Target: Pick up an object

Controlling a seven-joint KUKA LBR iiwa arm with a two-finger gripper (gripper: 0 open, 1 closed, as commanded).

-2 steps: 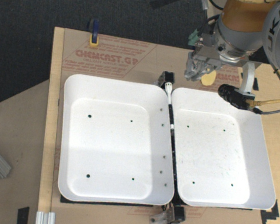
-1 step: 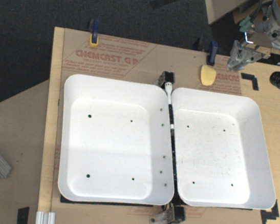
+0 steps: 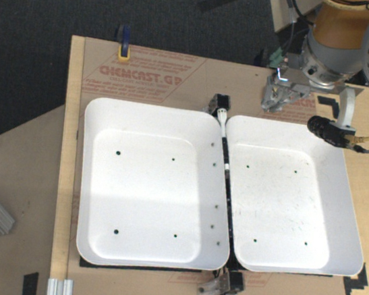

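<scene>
While half cut off above, gripper (image 3: pixel 276 98) blurred, beyond right bin (image 3: pixel 340 199).

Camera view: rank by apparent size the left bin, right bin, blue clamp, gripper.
1. Left bin and right bin: look alike, no ranking.
2. Gripper: nearer the camera, so unsure.
3. Blue clamp.

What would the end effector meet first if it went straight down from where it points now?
Probably the bare board just behind the right bin, near its back rim; depth is unclear from this slanted view.
</scene>
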